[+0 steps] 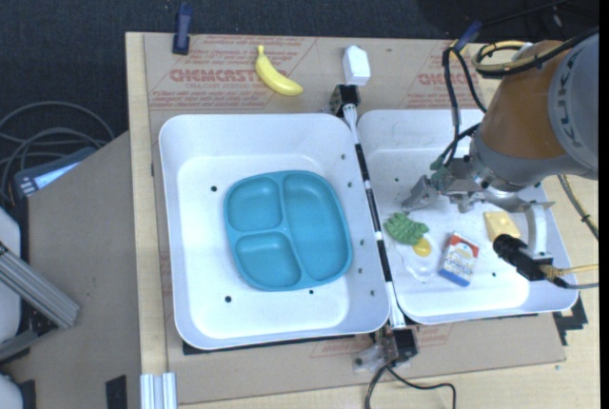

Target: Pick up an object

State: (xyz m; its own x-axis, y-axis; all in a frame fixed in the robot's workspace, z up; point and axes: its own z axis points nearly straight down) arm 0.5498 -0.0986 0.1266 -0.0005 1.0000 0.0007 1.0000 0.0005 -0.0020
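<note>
The likeliest objects to pick lie loose in the right bin: a green toy, a small yellow piece beside it, a red-and-white carton and a yellow block. The gripper hangs just above the green toy, probably lining up on it; I cannot tell how its claw is set. The left bin holds a blue divided plate, and a banana rests on the bench behind.
</note>
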